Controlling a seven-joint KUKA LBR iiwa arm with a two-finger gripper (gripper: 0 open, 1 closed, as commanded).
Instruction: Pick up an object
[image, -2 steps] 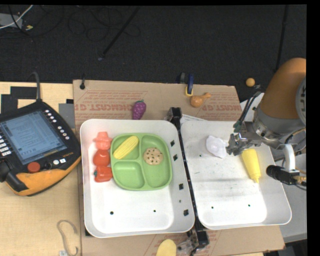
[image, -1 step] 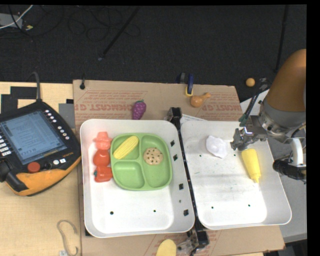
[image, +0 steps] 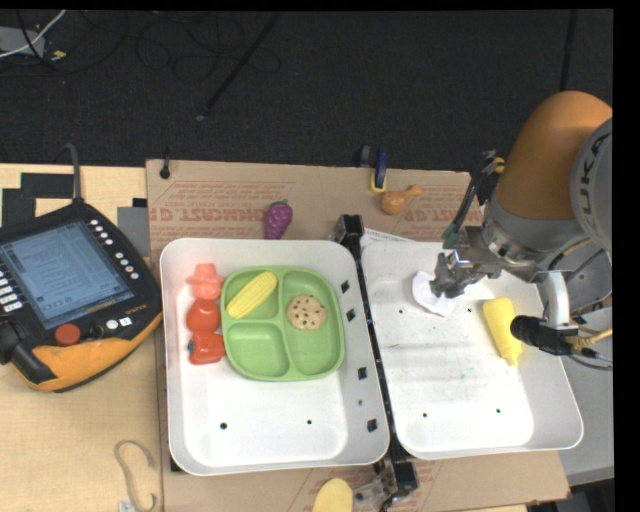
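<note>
A: Left bin (image: 190, 420)?
B: Red figure (image: 204, 315), green tray (image: 283, 352) with corn (image: 249, 293) and cookie (image: 306, 313).
A: Right bin (image: 560, 425)?
B: End effector (image: 447, 283) upper center-right over white object (image: 432, 297), touching it; finger opening — cannot tell. Yellow object (image: 499, 326) right of it.
</note>
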